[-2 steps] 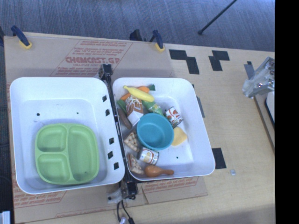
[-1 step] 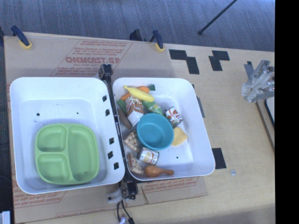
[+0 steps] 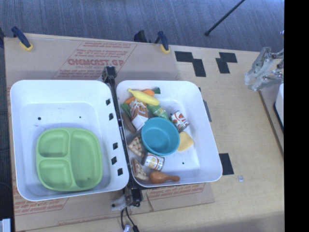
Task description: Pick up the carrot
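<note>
**Gripper parked at the right edge, carrot at the back of the right bin**

Gripper [image 3: 264, 74] sat at the far right of the camera view, over the bare counter [image 3: 241, 124] and well apart from both bins; it was a pale, blurred metallic shape, partly cut off by the frame edge. Whether it was spread or pressed together could not be told, and nothing showed in its grasp.

Across the counter lay a sheet of cardboard [image 3: 96, 59] bearing the two bins. On the left, the left bin [image 3: 29, 100] held a green divided plate [image 3: 70, 158] toward its near side. Beside it, the right bin [image 3: 205, 149] was crowded: a blue bowl [image 3: 160, 135] stood near the middle, with a yellow banana [image 3: 143, 97] behind it.

At the back of that bin lay the carrot [image 3: 146, 92], touching the banana and largely hidden behind it. Only its orange body and a green tip showed. Its long axis ran roughly left to right across the view, the green end pointing right. A further orange patch at the banana's left end could not be made out clearly.
</note>
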You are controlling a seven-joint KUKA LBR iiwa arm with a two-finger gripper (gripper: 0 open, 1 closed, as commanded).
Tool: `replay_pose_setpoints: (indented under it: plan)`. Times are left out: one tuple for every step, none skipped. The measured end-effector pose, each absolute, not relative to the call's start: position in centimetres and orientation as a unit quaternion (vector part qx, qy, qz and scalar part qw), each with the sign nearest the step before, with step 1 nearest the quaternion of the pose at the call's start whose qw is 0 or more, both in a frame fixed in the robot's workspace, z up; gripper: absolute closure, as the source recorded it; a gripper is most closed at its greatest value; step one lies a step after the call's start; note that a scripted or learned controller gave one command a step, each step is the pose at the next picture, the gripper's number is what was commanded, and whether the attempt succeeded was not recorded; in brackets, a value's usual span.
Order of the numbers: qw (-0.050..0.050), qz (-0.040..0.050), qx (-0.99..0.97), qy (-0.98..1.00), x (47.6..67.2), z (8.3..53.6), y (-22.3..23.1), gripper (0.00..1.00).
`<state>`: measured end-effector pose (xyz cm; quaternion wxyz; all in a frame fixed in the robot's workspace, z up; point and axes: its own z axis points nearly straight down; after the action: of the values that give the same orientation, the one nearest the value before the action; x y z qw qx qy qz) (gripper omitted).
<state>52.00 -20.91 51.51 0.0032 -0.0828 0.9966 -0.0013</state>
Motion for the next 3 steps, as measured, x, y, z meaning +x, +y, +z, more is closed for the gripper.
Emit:
replay_pose_setpoints:
  plan:
    - [0.002,-0.0036,-0.024,1.000,57.3,54.5,-21.0,1.00]
    - [0.000,-0.0032,0.020,1.000,52.6,48.6,-21.0,1.00]
    - [0.001,-0.0008,-0.308,0.951,48.4,49.3,-21.0,1.00]
